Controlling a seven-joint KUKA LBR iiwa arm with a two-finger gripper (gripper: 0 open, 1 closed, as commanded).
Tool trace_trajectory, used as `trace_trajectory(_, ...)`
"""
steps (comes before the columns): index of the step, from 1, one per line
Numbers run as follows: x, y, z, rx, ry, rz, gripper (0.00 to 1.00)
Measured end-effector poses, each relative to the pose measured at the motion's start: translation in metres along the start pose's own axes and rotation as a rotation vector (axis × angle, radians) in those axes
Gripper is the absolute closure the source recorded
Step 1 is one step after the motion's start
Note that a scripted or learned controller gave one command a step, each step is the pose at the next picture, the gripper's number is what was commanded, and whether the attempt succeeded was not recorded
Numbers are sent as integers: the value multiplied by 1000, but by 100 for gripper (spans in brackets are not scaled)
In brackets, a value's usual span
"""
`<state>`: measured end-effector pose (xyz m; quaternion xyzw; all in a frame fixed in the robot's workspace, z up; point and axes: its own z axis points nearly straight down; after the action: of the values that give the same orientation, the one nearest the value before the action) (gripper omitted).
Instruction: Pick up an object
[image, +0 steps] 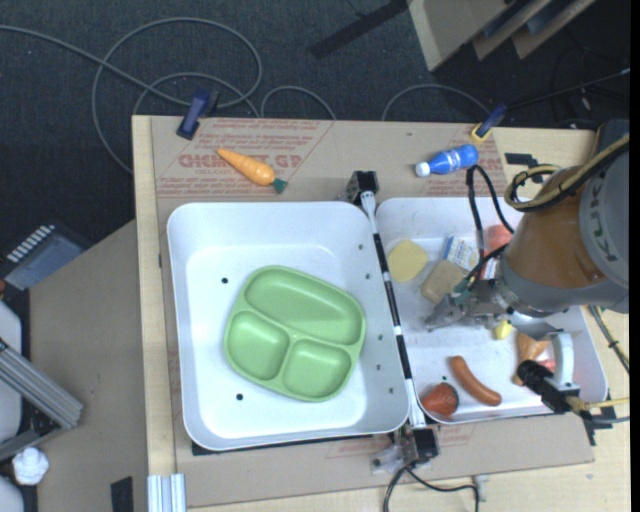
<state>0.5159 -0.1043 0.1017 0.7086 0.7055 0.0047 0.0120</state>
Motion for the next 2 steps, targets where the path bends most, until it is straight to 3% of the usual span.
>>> trace_trajectory(1, -56, -38, 17, 27, 11, -2, 0)
trace_trajectory(2, -104, 4, 19, 34, 40, -14, 0)
